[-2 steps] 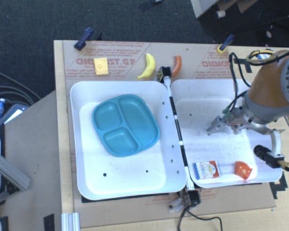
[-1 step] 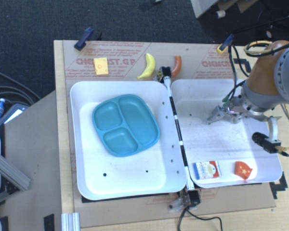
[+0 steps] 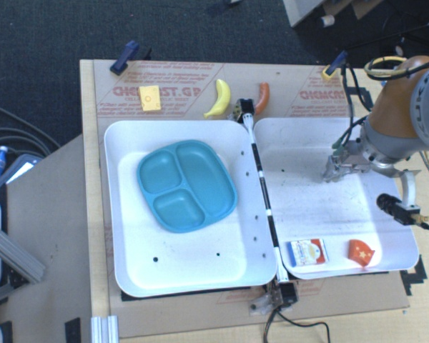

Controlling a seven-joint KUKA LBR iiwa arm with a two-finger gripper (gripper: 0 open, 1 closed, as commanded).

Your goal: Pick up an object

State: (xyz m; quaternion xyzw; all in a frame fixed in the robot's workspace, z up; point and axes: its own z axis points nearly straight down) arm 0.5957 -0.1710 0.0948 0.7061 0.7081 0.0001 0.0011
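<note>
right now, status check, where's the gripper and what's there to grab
Gripper low over upper right bin, nothing seen in it. Small white carton and red piece at near edge, apart from it. Path between is bare.

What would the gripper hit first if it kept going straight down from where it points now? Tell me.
Most likely the bare floor of the right white bin. The gripper points down over its upper part, well away from the small white carton and the red packet along the near edge. Height above the floor is unclear.
</note>
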